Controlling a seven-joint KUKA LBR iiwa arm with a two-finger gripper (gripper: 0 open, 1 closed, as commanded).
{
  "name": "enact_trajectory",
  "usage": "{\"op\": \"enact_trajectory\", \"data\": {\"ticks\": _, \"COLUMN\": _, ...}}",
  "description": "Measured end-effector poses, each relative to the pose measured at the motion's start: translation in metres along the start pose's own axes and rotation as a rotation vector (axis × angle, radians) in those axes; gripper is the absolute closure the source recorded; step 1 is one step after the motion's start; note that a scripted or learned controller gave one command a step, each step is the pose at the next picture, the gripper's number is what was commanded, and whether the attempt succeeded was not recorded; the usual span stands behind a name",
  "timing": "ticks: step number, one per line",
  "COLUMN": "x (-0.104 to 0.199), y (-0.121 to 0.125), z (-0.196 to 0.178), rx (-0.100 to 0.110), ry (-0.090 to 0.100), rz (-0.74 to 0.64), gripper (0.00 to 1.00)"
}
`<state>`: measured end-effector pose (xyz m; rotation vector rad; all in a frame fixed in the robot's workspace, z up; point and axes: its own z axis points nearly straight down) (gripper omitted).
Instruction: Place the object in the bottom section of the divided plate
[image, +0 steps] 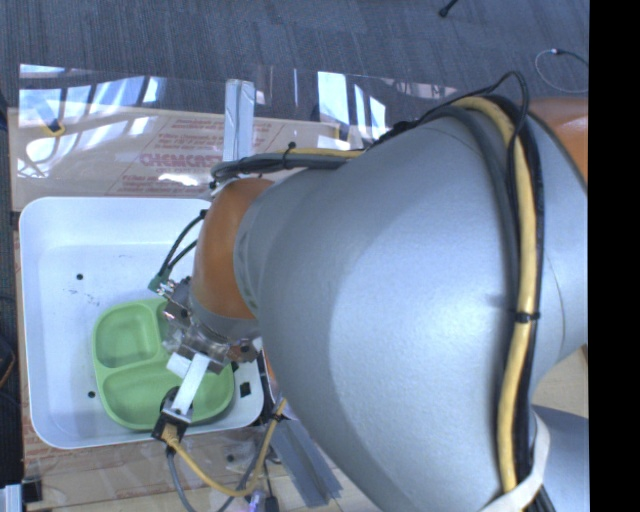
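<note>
**Q:** Fig. 1, view from above the bench. How far along are you?

**A:** You see the grey robot arm with its orange band (400, 300) reaching in from the right. Its gripper (200, 345) is poised over the right part of the light-green moulded plastic divided plate (98, 350). The plate lies in the near half of the shallow white plastic bin (60, 300) on the left.

**Q:** Is the object held, or already set down?

**A:** You cannot tell from this angle. The wrist covers the gripper's tip, so whether it is open, closed or gripping anything is hidden. Where the object lies cannot be told either. What you can see of the plate's bottom section (135, 398), the wide compartment closest to the bin's near wall, is bare green. So is the smaller upper-left compartment (125, 335).

**Q:** What is left to do?

**A:** Treat the placement as unconfirmed. The gripper stands about where a release into the bottom section would be made, so the task is probably at or near the set-down. Count it done only when you see the object resting inside that compartment with the gripper clear of it.
</note>
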<state>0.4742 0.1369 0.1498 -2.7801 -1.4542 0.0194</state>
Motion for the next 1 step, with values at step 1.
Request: {"op": "enact_trajectory", "data": {"ticks": 1, "x": -0.0001, "y": 0.0003, "z": -0.0002, "rx": -0.001, "ry": 0.0, "rz": 0.0, "gripper": 0.0}}
